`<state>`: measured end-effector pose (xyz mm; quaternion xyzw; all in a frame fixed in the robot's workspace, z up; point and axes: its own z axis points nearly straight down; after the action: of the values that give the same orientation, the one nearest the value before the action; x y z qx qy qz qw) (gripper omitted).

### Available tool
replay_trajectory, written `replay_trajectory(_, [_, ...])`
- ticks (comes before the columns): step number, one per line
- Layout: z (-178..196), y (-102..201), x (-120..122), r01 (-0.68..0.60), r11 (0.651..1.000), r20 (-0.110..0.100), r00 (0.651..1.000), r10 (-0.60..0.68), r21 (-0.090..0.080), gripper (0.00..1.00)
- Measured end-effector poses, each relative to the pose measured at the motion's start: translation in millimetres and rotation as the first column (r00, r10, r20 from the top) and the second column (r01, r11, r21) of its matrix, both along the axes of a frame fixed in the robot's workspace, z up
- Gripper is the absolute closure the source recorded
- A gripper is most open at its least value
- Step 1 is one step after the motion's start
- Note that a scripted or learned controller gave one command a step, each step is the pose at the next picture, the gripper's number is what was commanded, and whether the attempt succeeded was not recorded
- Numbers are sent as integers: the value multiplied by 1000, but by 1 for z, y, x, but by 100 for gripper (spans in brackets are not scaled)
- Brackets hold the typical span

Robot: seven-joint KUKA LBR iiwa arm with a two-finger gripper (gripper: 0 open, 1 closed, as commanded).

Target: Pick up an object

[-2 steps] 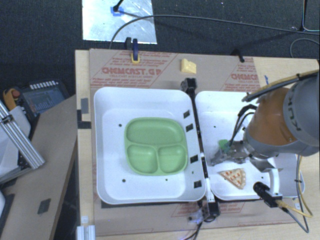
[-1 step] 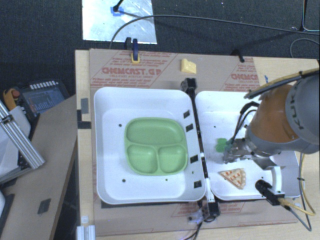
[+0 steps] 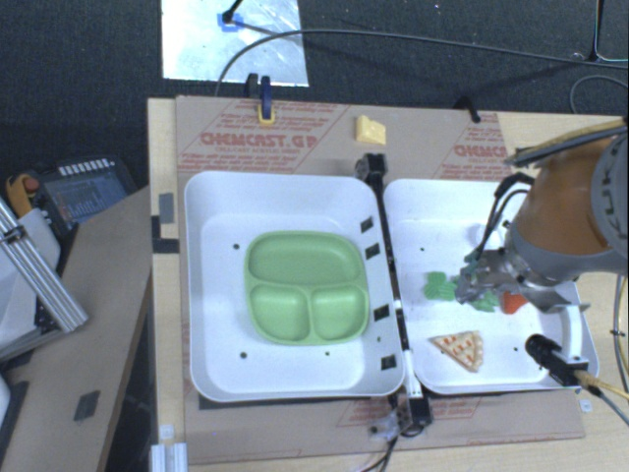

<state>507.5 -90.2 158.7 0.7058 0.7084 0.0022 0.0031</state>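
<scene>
Right bin [image 3: 432, 200] mid: gripper [image 3: 476, 281] over green toy [image 3: 438, 285]; pizza slice [image 3: 460, 348] nr front rim.

- The floor [image 3: 88, 57] is dark carpet, spreading across the far side and the left.
- A shiny silver sheet [image 3: 234, 28] lies on it at the far side, with a black cable [image 3: 413, 39] trailing off to the right.
- The counter [image 3: 162, 146] is pale wood, covered by a printed cardboard sheet [image 3: 295, 136].
- At the left stands a lower tan table [image 3: 88, 293] with a grey aluminium rail [image 3: 34, 268] and a dark handheld controller [image 3: 84, 193].
</scene>
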Motion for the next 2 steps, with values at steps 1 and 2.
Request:
replay_trajectory(1, [45,6,1,-1,1000,-1,1000,1,1,100])
replay_trajectory(2, [88,5,2,-1,1000,-1,1000,1,0,100])
